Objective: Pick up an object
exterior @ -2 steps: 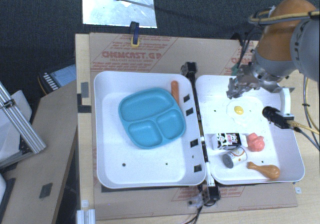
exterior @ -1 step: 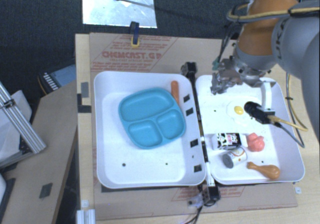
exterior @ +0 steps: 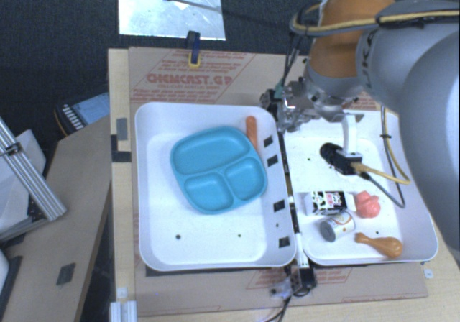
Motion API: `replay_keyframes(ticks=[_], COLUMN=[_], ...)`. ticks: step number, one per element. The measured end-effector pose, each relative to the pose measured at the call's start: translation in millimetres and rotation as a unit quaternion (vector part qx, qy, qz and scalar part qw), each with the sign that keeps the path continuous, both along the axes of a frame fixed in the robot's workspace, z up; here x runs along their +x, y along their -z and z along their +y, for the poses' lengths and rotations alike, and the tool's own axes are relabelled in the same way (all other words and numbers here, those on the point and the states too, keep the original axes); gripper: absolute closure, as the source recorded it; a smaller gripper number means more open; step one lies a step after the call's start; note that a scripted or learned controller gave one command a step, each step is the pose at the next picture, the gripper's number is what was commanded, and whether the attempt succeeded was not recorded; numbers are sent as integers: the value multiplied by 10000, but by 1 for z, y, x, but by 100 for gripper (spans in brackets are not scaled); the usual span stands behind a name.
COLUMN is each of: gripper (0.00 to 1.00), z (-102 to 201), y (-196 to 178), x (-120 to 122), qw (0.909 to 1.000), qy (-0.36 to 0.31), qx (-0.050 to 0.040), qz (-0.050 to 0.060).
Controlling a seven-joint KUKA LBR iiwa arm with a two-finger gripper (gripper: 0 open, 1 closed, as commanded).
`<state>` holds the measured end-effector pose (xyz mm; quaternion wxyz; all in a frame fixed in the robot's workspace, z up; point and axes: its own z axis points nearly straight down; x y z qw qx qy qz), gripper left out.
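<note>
Four small things lie in your right bin (exterior: 424, 245); the pink toy (exterior: 367, 204) looks soft and light, so pinch its middle. The gripper (exterior: 293, 113) state I cannot tell.

Bench (exterior: 86, 169) with 2 white bins (exterior: 154, 241)

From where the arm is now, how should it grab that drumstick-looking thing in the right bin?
Grip the drumstick across its thin neck, coming straight down from above. It lies flat near the front wall of the right bin, bulb toward the right, and the neck is narrow with bare floor on both sides for the fingers.
</note>
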<state>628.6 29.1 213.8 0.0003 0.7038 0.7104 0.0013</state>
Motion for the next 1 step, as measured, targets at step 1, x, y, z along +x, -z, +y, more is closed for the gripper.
replay_keyframes(ticks=[1], gripper=[100], z=[52], y=[-14], x=[9], qw=[10000], qy=[12], qx=[-1], qz=[-4])
